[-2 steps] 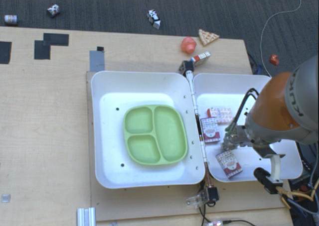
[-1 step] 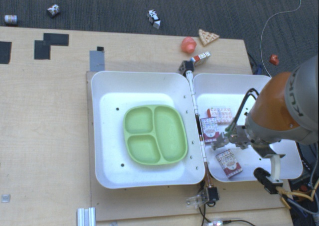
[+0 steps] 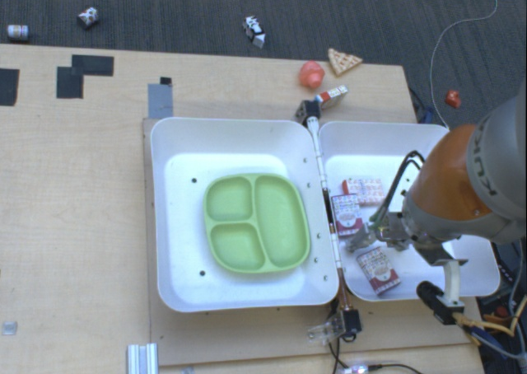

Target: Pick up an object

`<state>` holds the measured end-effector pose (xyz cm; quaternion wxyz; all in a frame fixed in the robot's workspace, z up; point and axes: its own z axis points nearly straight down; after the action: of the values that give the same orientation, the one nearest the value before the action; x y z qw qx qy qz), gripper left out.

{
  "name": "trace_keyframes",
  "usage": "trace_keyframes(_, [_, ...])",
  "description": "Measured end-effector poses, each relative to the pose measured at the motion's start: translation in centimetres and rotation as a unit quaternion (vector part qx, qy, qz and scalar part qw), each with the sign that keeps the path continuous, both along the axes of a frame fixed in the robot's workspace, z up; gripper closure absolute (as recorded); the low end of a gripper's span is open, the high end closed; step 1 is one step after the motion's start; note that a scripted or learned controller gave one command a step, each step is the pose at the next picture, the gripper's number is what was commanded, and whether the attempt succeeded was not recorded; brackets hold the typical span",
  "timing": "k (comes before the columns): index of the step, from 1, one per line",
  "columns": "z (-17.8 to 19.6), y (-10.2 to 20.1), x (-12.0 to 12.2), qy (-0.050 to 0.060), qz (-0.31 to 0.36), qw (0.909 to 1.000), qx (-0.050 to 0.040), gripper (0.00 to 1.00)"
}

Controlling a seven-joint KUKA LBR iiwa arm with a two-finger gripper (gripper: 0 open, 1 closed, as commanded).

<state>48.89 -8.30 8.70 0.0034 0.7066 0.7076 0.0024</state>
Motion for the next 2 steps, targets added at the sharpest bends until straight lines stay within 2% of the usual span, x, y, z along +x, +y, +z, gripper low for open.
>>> trace_keyframes(1, [1.14,0.03,0.24,-0.003,0.002,1.0,-0.0002,1.0])
trace_keyframes(2, [1.13,0.03,0.22,-0.003,0.001,1.0,-0.0001,0.0])
